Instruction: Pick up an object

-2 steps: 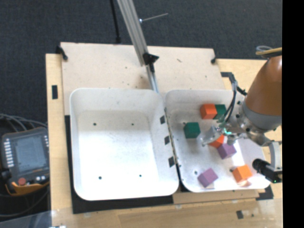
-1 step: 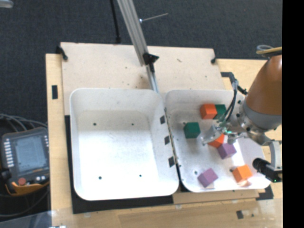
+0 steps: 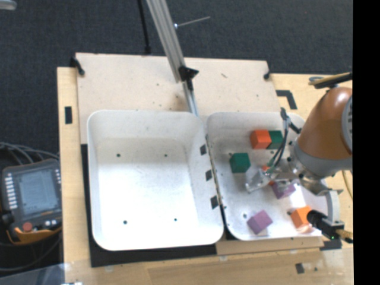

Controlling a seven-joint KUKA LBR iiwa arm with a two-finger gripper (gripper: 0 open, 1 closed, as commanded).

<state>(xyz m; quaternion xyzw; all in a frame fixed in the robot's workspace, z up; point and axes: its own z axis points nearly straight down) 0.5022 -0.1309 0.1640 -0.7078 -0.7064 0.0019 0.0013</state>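
My gripper (image 3: 256,181) hangs low in the right bin (image 3: 237,123), near its middle. A dark green cube (image 3: 240,162) lies just up and left of it. A purple block (image 3: 284,189) sits just right of the gripper, partly under the wrist. An orange block (image 3: 259,139) with a green block (image 3: 275,138) beside it rests toward the bin's far side. A second purple block (image 3: 259,221) and an orange block (image 3: 300,217) lie near the front wall. I see nothing held in the gripper.
The left bin (image 3: 95,159) stands beside the right one, their walls meeting at mid-bench. A slanted aluminium pole (image 3: 169,37) rises behind the bins. A teach pendant (image 3: 32,195) lies off the bench at left. The arm's orange band (image 3: 329,120) covers the right bin's right side.
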